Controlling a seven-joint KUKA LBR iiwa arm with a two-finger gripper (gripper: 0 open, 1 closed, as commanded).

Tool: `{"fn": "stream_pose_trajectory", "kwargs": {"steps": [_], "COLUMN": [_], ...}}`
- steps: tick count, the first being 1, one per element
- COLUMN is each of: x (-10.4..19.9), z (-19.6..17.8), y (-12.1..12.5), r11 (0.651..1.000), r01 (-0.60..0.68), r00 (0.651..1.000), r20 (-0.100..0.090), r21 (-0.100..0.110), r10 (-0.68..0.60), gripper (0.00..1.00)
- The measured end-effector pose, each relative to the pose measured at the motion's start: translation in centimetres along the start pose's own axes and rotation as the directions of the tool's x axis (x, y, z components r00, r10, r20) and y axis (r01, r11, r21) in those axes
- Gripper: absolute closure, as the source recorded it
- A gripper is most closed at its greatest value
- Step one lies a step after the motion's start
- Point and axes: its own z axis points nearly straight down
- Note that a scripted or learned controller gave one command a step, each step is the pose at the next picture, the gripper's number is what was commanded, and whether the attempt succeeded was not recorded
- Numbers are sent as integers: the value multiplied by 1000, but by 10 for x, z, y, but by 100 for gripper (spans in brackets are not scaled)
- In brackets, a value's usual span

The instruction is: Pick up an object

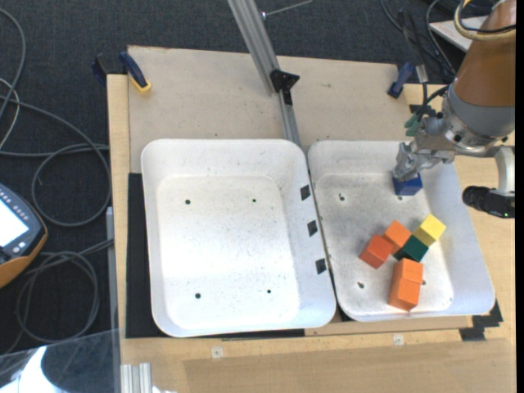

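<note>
My gripper hangs over the far part of the right bin. Its fingers are shut on a small blue block, which sticks out just below the tips. Nearer the front of the same bin lies a cluster of blocks: a red-orange block, an orange block, a yellow block, a dark green block and a taller orange block.
The left bin sits beside the right one, with black clips along the shared rim. A metal post slants up from the back of the bench. Blue clamps grip the back edge.
</note>
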Motion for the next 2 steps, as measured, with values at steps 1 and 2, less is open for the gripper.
{"fn": "stream_pose_trajectory", "kwargs": {"steps": [1, 2], "x": [60, 105], "z": [6, 13], "y": [-4, -16], "r11": [1000, 1000], "r01": [2, 0], "r00": [1000, 1000], "r20": [-1, -1], "r21": [1, 2], "r10": [-2, 0], "gripper": [100, 100]}}
